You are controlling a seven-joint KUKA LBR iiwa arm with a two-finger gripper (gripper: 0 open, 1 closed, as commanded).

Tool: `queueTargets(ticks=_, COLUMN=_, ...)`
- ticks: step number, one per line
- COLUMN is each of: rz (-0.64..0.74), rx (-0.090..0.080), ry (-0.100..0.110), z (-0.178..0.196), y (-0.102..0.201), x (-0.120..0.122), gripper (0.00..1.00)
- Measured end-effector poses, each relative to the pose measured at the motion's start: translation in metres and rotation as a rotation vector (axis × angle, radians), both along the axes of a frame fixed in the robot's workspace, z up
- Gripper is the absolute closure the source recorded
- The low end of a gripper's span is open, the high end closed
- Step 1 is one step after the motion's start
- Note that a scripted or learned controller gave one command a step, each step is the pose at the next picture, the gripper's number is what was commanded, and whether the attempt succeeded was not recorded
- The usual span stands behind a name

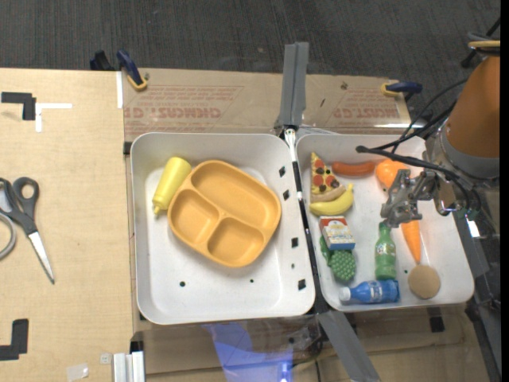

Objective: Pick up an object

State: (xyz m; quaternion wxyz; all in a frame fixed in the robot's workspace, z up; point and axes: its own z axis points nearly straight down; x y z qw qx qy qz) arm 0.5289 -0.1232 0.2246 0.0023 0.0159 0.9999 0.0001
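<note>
The cardboard sheet (207, 106) behind the 2 bins carries red printing that lies upside down to the camera; on the left stretch it seems to read "CHEMICAL GR…", and a similar red line on the right stretch is too blurred to make out. The small carton's (338, 233) label is too small to read.

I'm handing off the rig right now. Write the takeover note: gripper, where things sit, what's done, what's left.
Gripper: low over the right bin, above the green bottle, beside the carrot. Nothing seen between its fingers.
Right bin also has pizza slice, banana, blue bottle.
Left bin: yellow tray, yellow bottle.
Done: nothing lifted.
Left: grasp and lift one object.
</note>
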Motion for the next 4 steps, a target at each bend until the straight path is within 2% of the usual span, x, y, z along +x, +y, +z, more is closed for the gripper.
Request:
queueTargets(ticks=1, rz=0.003, rx=0.000, ry=0.002, z=-0.109, y=-0.041, x=0.033, gripper=1.00)
queueTargets(ticks=2, rz=-0.001, rx=0.000, ry=0.001, z=-0.132, y=-0.096, x=-0.042, gripper=1.00)
queueTargets(ticks=3, rz=0.000, rx=-0.008, ry=-0.024, z=-0.126, y=-0.097, x=-0.034, gripper=0.00)
queueTargets(ticks=4, rz=0.003, rx=-0.005, ry=-0.017, z=-0.117, y=-0.096, x=-0.035, gripper=1.00)
